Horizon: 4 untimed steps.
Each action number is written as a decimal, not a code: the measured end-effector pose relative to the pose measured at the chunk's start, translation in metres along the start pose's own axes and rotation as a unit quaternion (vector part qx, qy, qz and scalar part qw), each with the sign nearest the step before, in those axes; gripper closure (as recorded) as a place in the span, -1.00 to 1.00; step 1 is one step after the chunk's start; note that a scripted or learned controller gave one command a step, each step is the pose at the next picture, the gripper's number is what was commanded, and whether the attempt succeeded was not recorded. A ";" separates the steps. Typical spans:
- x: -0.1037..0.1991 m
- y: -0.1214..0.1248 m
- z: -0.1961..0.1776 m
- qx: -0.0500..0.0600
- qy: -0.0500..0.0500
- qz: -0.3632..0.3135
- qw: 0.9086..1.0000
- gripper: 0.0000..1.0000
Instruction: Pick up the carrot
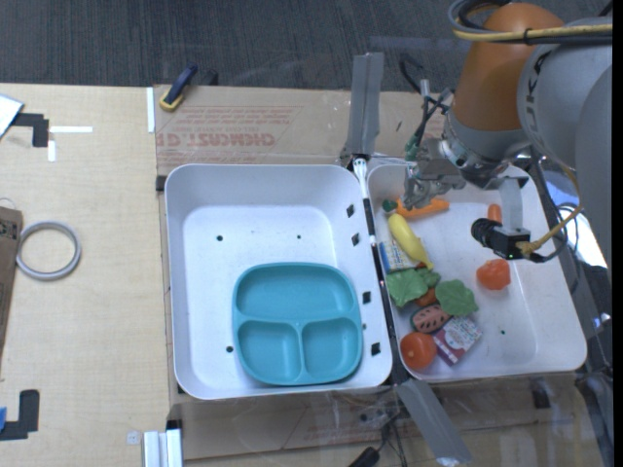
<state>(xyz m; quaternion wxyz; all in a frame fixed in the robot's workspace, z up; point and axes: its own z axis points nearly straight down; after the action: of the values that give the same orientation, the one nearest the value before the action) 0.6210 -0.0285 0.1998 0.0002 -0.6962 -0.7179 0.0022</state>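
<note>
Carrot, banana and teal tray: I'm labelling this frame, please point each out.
carrot [434, 204], camera view, on its orange body.
banana [409, 239], camera view, mid-length of its peel.
teal tray [292, 300], camera view, floor of its large compartment.

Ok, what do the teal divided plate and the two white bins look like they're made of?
The teal plate looks like moulded plastic with a matte finish: uniform colour, rounded compartment walls, soft highlights. The left bin and right bin also look like plastic, smooth and slightly glossy, with thin rounded rims. From this view I can't rule out coated metal.
</note>
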 end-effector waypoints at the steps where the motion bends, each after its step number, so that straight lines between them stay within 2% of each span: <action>1: 0.050 -0.033 0.009 0.000 0.001 -0.026 1.000 1.00; 2: 0.050 -0.033 0.009 0.000 0.001 -0.025 1.000 -1.00; 3: -0.010 0.037 0.009 -0.001 0.000 0.034 0.999 -1.00; 4: -0.070 0.035 0.087 -0.001 0.001 0.001 1.000 -1.00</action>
<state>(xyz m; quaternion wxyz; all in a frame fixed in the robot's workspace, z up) 0.6582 -0.0979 0.1129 0.0002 -0.6969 -0.7172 0.0012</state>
